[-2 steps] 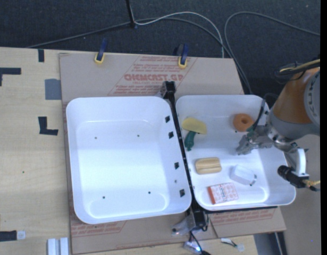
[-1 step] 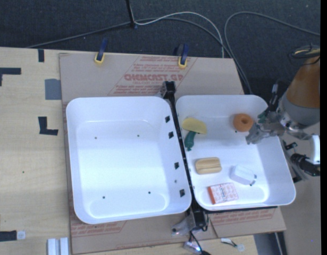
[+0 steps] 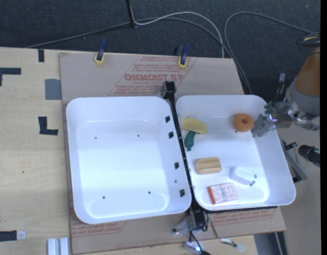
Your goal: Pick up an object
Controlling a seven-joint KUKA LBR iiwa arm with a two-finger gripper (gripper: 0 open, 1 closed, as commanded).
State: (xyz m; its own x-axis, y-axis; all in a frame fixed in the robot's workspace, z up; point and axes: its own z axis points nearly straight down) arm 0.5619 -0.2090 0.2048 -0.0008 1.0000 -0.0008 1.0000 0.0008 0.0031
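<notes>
1. Fingers (image 3: 259, 129) hang at the far right side of the right bin (image 3: 280, 169), just inside its rim. Blur hides whether they are spread or pressed together.
2. Nearest the fingers lies an orange round piece (image 3: 243, 122), in the right bin's upper right part, just beside them and likely the target.
3. Being round, it shows no long axis and points no way, so any approach angle should serve.
4. A tan block (image 3: 208, 166) rests mid-bin, its long axis running across the bin's width.
5. A red-and-white packet (image 3: 223, 193) lies flat by the bin's near wall, and a small white block (image 3: 242, 175) sits slantwise in its lower right part.
6. All pieces lie loose and apart, probably scattered to leave grasping room.
</notes>
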